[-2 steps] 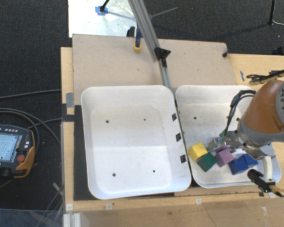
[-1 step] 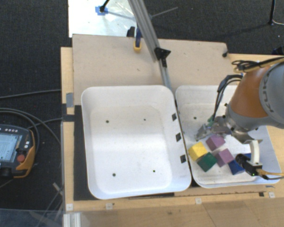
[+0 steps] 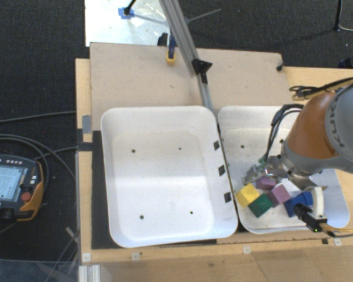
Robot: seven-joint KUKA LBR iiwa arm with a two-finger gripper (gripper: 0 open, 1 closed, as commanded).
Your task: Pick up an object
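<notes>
In the right bin (image 3: 247, 135), near its front edge, lies a cluster of small blocks: a yellow block (image 3: 246, 194), a green block (image 3: 260, 205), a purple block (image 3: 265, 184), a pink-purple block (image 3: 279, 194) and a blue block (image 3: 298, 203). My gripper (image 3: 269, 168) is low over the back of this cluster, right above the purple block, with the orange-banded wrist (image 3: 310, 131) behind it. The wrist hides the fingers, so I cannot make out any block between them.
The left bin (image 3: 165, 175) sits beside the right one, the two rims touching at the middle. A grey metal pole (image 3: 182, 34) slants across the back of the bench. A teach pendant (image 3: 12, 184) lies off the bench at left.
</notes>
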